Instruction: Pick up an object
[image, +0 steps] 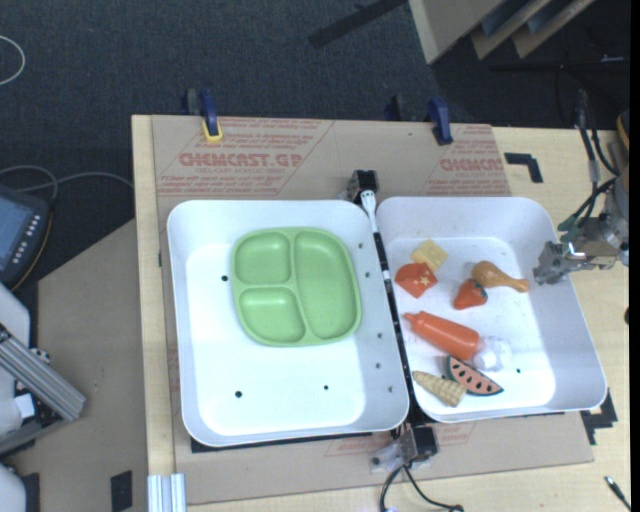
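So the gripper (552, 262) is sitting at the right edge of the right bin (570, 345), right over the rim, and it's small and blurry enough there that I honestly can't tell what state it's in; nothing visible is in its grasp. All the pickable stuff is piled in that right bin. Nearest the gripper is a toy chicken drumstick (497, 276), tan and brownish, lying with its thin end pointing toward the right wall. Just left of it there's a small red pepper-looking piece (470, 294), and further left a red chunk with a little yellow mark on it (415, 279), touching or nearly touching a pale yellow cheese-like block (431, 254) above it. Lower down, a long orange-red carrot or sausage shape (442, 332) lies at a slant, with something small and white (493, 353) just beside its right end, too washed out against the bin to name. At the bottom edge are a watermelon slice (472, 377) and a corn cob piece (437, 387) side by side, pretty much touching. The left bin (200, 400) holds a green three-compartment plate (297, 286) in its upper middle. Both bins sit on a cardboard sheet (160, 300) held at the top by blue clamps (208, 106).
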